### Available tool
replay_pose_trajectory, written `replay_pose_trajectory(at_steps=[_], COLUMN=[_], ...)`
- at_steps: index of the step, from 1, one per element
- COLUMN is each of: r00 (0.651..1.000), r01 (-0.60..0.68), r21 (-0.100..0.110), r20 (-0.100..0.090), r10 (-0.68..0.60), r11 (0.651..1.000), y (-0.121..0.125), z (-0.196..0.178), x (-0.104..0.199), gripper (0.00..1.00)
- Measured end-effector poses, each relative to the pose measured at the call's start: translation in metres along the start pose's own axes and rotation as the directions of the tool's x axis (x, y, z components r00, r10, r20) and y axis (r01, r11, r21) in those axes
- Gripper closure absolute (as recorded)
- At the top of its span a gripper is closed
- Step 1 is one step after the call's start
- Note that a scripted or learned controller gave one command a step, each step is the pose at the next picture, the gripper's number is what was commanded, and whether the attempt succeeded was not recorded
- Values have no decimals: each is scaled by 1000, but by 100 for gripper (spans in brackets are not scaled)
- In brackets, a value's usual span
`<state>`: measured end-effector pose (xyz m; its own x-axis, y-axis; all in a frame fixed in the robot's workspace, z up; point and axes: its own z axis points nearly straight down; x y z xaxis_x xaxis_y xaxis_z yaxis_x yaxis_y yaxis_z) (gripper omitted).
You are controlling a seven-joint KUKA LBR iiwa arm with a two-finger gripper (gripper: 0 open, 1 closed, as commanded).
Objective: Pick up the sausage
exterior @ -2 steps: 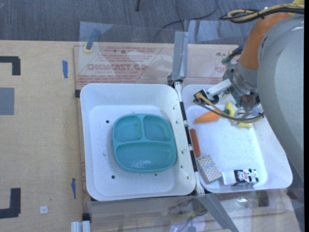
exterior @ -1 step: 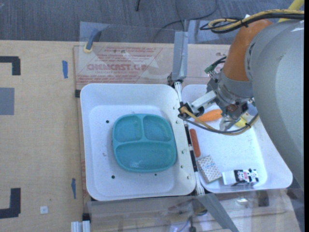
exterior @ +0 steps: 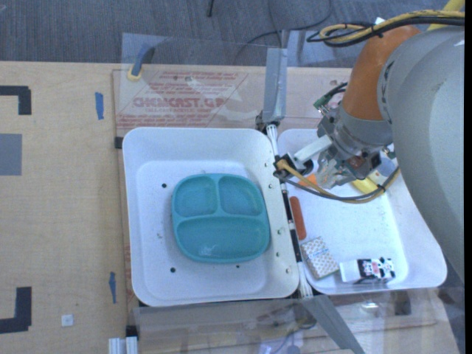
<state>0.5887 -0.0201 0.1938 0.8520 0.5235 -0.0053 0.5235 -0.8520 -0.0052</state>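
Note:
The sausage (exterior: 297, 218) is a thin reddish-brown stick lying lengthwise against the left wall of the right bin (exterior: 369, 271). My gripper (exterior: 330, 172) hangs over the upper part of that bin, up and to the right of the sausage and apart from it. Cables and the wrist body crowd around it, so its state is unclear.
The left bin (exterior: 147, 161) bears a teal divided plate (exterior: 220, 217). In the right bin lie a patterned square packet (exterior: 319, 256), a small black-and-white object (exterior: 371, 270) near the front edge, and a yellow item (exterior: 366, 185) partly under the wrist. The arm covers the bin's right side.

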Motion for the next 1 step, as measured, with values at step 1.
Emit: replay_pose_trajectory(at_steps=[1], r00=[1000], r01=[2], r21=[0], r20=[1], r10=[-2], r11=[1000], y=[-1], z=[0], x=[0], gripper=[0])
